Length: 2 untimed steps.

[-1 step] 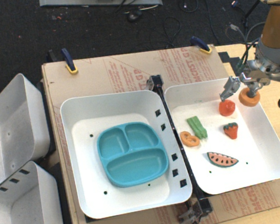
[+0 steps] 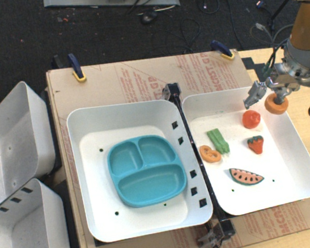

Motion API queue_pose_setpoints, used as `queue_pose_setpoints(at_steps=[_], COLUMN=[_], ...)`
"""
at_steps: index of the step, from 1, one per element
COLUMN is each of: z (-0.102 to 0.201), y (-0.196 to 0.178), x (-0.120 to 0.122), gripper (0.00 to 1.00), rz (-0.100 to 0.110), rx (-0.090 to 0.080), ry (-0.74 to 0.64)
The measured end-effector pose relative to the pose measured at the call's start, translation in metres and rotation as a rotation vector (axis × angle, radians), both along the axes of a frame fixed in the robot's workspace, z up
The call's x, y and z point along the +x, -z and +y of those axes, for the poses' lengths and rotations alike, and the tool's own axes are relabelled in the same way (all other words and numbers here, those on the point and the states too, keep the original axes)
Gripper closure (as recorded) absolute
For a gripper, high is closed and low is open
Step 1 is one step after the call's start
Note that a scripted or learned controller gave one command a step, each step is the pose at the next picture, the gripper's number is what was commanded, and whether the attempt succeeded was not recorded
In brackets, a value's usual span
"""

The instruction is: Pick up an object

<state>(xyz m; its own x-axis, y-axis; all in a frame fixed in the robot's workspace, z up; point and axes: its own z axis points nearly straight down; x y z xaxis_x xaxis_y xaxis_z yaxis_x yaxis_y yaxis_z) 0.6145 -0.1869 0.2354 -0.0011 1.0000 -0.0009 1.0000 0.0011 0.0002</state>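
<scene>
Between the jaws I see an orange round piece [image 2: 277, 104], and from my screen it looks pinched by the gripper [image 2: 273, 100], though the fingers are small in this view and I say it with some care. I take the right bin [image 2: 305, 156] as my landmark. The gripper hangs over the far right corner of that bin, close to its rim, and the orange piece seems to be lifted above the bin floor, not lying on it.

Inside the same bin the other toys lie untouched: a red tomato [image 2: 251, 118] just beside the gripper, a strawberry [image 2: 256, 144] a little nearer to me, a green pod [image 2: 218, 141] and an orange pretzel [image 2: 209, 153] toward the bin's left wall, and a watermelon slice [image 2: 246, 176] near its front. The left bin [image 2: 99, 214], touching the right bin along that wall, holds a blue divided tray [image 2: 147, 170].

My judgement is that the grasp is probably made and the lift is under way. What is left is to raise the piece clear of the bin and to confirm that it does not slip.
</scene>
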Motion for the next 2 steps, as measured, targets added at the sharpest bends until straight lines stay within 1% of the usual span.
queue_pose_setpoints(at_steps=[2], z=[0.0], y=[0.086], x=[0.002], gripper=[0.0], rz=[0.004], rx=[0.001], ry=[0.002])
